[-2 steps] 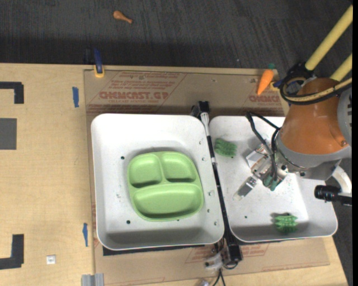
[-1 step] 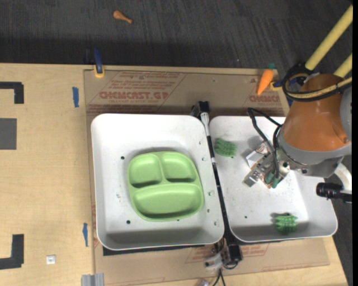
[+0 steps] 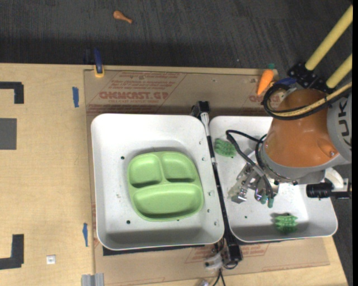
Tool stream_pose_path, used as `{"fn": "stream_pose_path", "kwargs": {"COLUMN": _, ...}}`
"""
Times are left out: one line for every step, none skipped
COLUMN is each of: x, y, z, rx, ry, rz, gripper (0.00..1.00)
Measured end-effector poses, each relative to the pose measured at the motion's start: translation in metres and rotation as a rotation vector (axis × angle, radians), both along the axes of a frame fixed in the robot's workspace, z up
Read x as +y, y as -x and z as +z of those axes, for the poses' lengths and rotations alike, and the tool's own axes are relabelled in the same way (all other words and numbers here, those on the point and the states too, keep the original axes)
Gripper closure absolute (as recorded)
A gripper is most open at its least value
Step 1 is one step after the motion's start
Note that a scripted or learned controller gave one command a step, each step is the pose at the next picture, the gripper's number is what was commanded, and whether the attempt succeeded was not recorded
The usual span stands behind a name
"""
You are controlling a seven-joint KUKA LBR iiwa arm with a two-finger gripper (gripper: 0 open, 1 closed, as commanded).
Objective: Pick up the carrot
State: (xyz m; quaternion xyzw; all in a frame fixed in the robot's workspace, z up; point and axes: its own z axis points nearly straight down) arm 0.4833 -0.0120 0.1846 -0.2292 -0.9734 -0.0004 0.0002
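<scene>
the carrot (image 3: 265, 81) lies outside both bins, on the cardboard sheet (image 3: 140, 89) just behind the back rim of the right bin (image 3: 324, 223), close beside the arm's orange band (image 3: 299, 134); it looks like it sits out of the bin's working floor, which would make a reach from where the arm is now awkward

the gripper (image 3: 251, 190) hangs low over the right bin's floor, well apart from the carrot, with its fingers spread a little and nothing between them; judged from its pose, it is placed for a grab inside the bin rather than at the carrot, so the pick is not yet begun

the green divided plate (image 3: 165, 184) rests flat in the middle of the left bin (image 3: 106, 167), probably parked there as a drop spot or a distractor

counted: 2 white bins, 1 plate with 3 compartments, 1 carrot by the bins, 2 small green leafy pieces in the right bin, one (image 3: 224, 147) near its back left corner and one (image 3: 285, 222) near its front rim, and 1 small orange item (image 3: 122, 17) far off on the dark floor, too small to name
</scene>
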Motion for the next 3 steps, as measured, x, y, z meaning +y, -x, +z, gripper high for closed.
{"fn": "stream_pose_path", "kwargs": {"x": 0.053, "y": 0.003, "z": 0.000, "rx": -0.001, "ry": 0.000, "rz": 0.282, "gripper": 1.00}}
{"fn": "stream_pose_path", "kwargs": {"x": 0.053, "y": 0.002, "z": 0.011, "rx": -0.006, "ry": -0.001, "rz": 0.280, "gripper": 1.00}}
{"fn": "stream_pose_path", "kwargs": {"x": 0.068, "y": -0.032, "z": 0.000, "rx": -0.006, "ry": 0.001, "rz": 0.489, "gripper": 1.00}}
